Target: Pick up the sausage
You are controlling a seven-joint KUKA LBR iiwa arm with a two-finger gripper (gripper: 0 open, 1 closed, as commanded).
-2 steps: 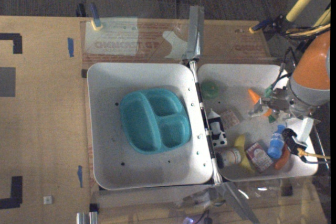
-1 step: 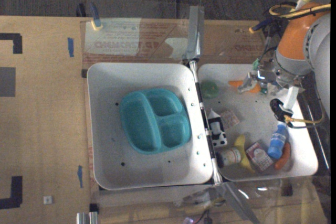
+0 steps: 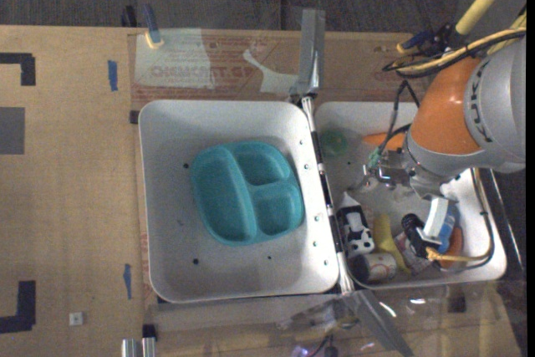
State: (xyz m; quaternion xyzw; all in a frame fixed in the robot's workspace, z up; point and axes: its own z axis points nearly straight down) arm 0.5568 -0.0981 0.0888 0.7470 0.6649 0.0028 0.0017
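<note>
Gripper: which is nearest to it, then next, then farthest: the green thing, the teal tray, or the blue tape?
1. Green thing, in the right bin, just left of the gripper.
2. Teal tray, in the left bin.
3. Blue tape, on the bench, far left.

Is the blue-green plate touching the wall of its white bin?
Apart. The camera view shows bare white bin floor all around the teal divided plate, so it lies clear of the left bin's walls.

The sausage (image 3: 455, 240), seemingly an orange-red piece, lies partly hidden.
</note>
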